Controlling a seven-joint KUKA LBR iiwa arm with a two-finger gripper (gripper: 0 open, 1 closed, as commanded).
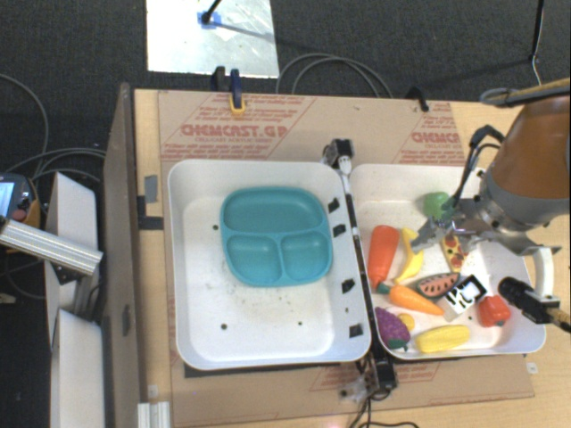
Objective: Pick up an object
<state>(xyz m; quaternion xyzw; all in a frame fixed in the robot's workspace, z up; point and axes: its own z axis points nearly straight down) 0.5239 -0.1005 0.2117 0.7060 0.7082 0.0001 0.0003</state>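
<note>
The right bin (513,346) holds several toy foods. An orange carrot (382,252) stands near its left wall beside a yellow banana (409,259). A watermelon slice (437,285), a second orange piece (416,300), purple grapes (393,325), a yellow corn-like piece (442,337) and a red piece (492,310) lie toward the front. A green piece (435,203) sits at the back. My gripper (451,234) hangs low over the middle of this bin, just above a pizza-like slice (455,253). The arm's grey and orange body (535,163) hides the bin's right rear part.
The left bin (201,328) contains a teal divided plate (275,236). A black divider with clips (350,239) runs between the bins. A black-and-white tag (466,292) lies in the right bin. Cables trail behind the bench.
</note>
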